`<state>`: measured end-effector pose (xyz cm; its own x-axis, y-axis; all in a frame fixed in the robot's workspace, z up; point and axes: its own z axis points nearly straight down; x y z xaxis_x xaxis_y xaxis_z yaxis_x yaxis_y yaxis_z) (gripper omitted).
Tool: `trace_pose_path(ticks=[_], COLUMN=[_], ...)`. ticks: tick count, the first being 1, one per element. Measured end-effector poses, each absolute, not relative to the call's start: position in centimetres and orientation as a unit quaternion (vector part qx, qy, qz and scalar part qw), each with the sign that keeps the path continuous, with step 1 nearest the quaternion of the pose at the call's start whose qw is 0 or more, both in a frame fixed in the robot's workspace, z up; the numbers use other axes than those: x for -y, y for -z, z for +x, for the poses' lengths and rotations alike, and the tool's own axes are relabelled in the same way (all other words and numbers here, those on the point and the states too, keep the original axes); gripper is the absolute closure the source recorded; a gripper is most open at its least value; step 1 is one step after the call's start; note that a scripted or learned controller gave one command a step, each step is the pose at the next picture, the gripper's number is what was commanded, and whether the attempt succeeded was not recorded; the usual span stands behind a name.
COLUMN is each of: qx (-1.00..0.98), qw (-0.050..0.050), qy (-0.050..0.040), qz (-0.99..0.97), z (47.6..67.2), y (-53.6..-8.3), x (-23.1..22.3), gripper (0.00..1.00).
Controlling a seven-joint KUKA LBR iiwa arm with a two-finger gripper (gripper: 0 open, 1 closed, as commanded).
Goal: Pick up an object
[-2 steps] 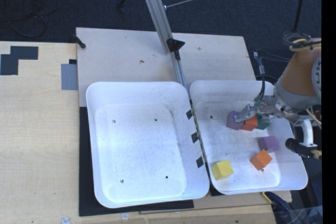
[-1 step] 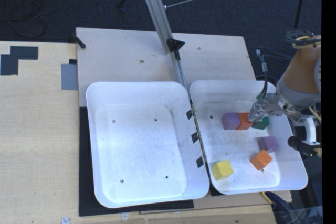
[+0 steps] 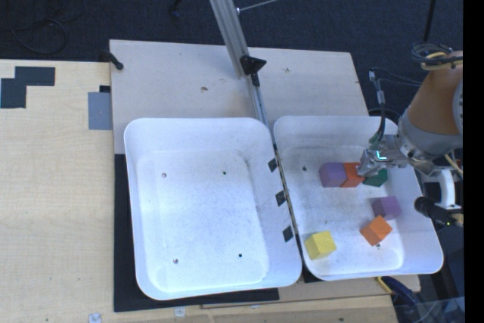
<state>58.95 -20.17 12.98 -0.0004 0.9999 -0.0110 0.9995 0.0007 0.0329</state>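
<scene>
The right bin [image 3: 423,257] holds several small blocks. A purple block [image 3: 331,175] sits beside an orange-red block [image 3: 351,175], with a green block [image 3: 376,178] just right of them. A smaller purple block [image 3: 386,206], an orange block [image 3: 376,230] and a yellow block [image 3: 320,244] lie nearer the front. My gripper [image 3: 373,165] is low over the green and orange-red blocks, at the right of the bin. The wrist hides its fingertips.
The left bin [image 3: 198,204] stands next to the right one, with black clips on the shared rim [image 3: 278,197]. A metal rail [image 3: 227,19] slants up behind the bins. The grey arm with its orange band [image 3: 435,106] reaches in from the right.
</scene>
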Motion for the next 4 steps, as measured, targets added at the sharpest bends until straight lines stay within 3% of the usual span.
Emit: trace_pose_path(ticks=[1, 2, 3, 4], qx=[-0.704, -0.707, -0.707, -0.706], qw=[0.018, 0.011, 0.005, 0.009], qy=[-0.0054, -0.0098, -0.0041, -0.0065], qz=[0.710, 0.707, 0.707, 0.708], z=[61.1, 61.8, 61.3, 62.7], y=[-11.3, -11.2, -12.3, -11.4], x=[16.8, 15.1, 16.3, 14.1], gripper=[0.00, 0.00, 0.00, 0.00])
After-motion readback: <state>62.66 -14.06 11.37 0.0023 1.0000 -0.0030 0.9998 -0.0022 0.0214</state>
